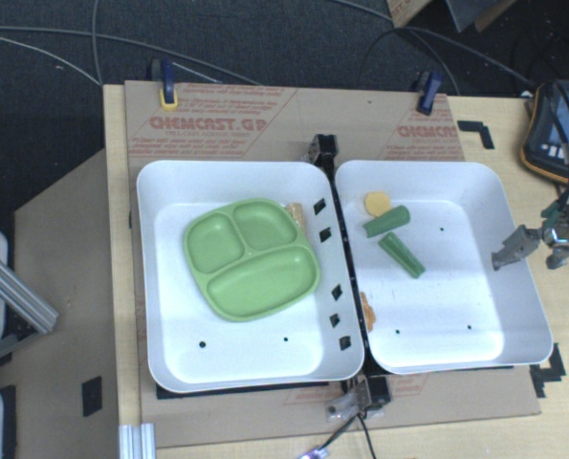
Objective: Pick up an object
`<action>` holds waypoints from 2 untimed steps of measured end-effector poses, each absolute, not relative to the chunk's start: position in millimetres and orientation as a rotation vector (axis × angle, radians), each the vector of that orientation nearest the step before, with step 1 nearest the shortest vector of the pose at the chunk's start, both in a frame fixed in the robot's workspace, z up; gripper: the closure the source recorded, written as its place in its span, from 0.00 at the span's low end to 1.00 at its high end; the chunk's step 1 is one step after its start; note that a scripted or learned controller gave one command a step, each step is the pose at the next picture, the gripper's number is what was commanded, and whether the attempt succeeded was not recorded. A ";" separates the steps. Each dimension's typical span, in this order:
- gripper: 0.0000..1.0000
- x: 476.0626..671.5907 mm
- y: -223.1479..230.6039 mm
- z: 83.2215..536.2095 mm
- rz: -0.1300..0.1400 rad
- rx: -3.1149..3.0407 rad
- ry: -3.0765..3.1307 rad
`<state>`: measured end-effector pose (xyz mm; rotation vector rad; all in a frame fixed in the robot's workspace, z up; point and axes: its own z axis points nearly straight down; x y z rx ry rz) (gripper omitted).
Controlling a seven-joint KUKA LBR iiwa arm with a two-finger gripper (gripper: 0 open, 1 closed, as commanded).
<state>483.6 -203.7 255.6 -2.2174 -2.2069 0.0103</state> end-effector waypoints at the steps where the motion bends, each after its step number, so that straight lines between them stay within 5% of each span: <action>1: 0.00 486.3 -202.8 262.3 0.000 -2.221 -2.221; 2: 0.00 493.4 -203.7 217.9 0.001 -2.219 -2.218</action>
